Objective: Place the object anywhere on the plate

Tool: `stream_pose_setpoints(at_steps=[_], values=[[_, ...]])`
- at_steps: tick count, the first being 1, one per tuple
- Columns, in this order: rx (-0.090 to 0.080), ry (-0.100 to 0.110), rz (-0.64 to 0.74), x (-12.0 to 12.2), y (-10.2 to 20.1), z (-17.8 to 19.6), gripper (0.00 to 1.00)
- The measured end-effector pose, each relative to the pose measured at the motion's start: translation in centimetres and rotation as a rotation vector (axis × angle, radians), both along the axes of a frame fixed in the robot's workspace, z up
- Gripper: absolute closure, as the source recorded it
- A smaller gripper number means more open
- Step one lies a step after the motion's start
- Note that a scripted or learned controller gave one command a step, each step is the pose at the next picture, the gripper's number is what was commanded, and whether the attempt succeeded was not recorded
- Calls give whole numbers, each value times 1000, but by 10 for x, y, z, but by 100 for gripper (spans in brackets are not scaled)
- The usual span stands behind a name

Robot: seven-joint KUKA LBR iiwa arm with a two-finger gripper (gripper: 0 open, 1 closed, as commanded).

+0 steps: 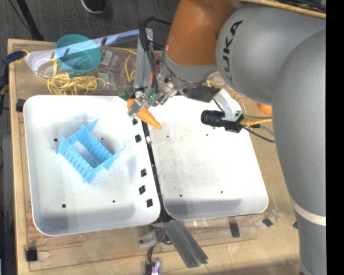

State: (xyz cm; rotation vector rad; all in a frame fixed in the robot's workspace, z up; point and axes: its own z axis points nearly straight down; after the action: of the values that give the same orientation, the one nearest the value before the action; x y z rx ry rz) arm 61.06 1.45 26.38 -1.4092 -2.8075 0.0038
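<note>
Two white bins [74, 222] on the surface, blue rack [86, 150] in the left; at twelve o'clock, end effector [142, 105] grasping an orange carrot-shaped object [149, 118].

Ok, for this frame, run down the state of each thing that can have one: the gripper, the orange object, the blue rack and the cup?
gripper: low over the seam between the two bins, at their far end.
orange carrot-shaped object: at the gripper's tip, tilted across the seam; whether it is gripped cannot be told.
blue rack: lying in the left bin, apart from the gripper.
teal cup: on the bench behind the left bin, on its side.
</note>
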Motion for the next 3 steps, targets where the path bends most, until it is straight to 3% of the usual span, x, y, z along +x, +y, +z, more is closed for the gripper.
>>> stream_pose_setpoints(at_steps=[1, 2, 3], values=[[0, 0, 4, 0, 1, 10, 100], [2, 3, 134, -41, 7, -73, 100], [1, -1, 252, 1, -19, -72, 100]])
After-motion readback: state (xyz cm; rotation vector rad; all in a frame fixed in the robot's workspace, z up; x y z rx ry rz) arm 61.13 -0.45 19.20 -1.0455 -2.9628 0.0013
